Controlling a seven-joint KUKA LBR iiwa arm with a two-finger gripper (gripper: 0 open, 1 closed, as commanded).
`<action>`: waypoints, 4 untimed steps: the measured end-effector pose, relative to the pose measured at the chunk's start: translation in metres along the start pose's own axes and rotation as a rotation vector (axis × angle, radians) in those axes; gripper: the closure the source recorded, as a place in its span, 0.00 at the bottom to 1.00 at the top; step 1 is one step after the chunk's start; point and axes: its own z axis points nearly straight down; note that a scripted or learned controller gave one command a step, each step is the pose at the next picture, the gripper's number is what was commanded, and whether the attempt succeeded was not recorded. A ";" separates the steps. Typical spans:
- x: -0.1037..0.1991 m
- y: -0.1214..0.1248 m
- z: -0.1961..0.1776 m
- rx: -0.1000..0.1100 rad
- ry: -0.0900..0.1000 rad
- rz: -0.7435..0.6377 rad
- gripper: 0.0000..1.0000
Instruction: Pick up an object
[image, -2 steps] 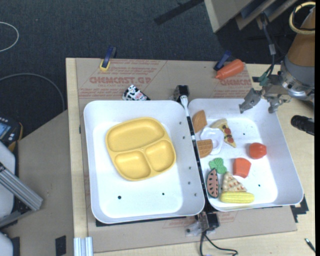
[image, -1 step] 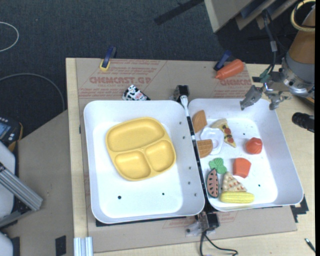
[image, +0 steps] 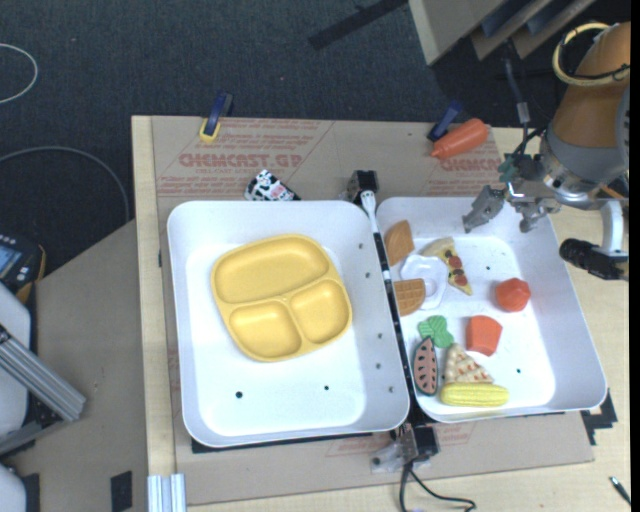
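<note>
Over right bin's (image: 560, 300) far edge, pincer (image: 508, 213) spread, empty, board (image: 240, 158) lettered "CHEMCAST GP".

The arm (image: 592, 95) is cut off by the top and right edges, so only its orange band and wrist are in frame. The gripper (image: 508, 210) is small and partly blurred, and whether its fingers are spread or closed cannot be told. A small black-and-white object (image: 270, 186) behind the left bin (image: 200, 400) is too small to identify. The pale item (image: 424, 272) among the toy food in the right bin (image: 570, 340) blends into the white floor, its outline unclear. A cable (image: 425, 485) runs off the bottom edge.
</note>
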 end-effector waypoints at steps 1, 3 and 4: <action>0.003 -0.010 0.051 0.001 0.000 0.002 0.00; 0.004 -0.006 0.085 -0.017 -0.002 0.002 1.00; -0.001 -0.001 0.022 -0.016 -0.005 0.002 1.00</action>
